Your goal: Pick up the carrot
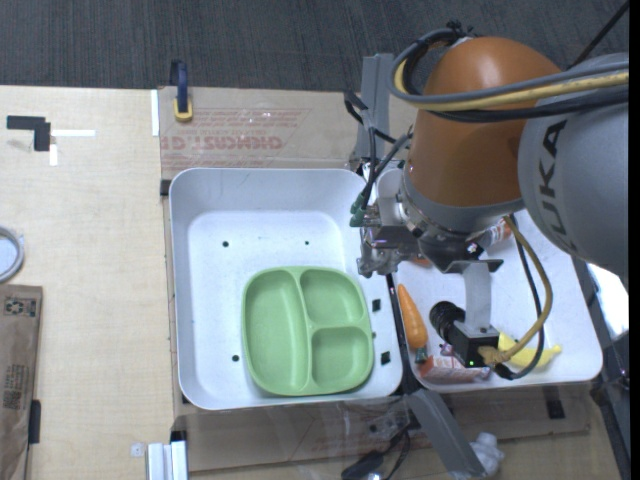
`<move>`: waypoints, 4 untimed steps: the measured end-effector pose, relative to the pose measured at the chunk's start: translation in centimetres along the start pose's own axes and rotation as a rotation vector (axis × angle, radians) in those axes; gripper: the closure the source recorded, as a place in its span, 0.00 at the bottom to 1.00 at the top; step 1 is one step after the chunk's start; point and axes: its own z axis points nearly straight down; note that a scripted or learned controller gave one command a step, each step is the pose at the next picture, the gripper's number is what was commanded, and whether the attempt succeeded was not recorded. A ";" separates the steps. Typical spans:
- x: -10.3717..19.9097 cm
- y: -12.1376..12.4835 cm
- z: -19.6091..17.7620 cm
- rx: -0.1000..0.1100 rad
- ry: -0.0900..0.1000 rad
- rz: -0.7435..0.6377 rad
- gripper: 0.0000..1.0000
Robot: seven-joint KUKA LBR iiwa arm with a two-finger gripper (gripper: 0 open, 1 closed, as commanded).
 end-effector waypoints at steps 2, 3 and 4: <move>-1.5 0.0 -13.5 -0.002 0.000 0.035 1.00; -8.2 3.4 -9.0 0.000 0.000 -0.060 1.00; -6.8 0.0 4.5 0.001 0.000 0.280 1.00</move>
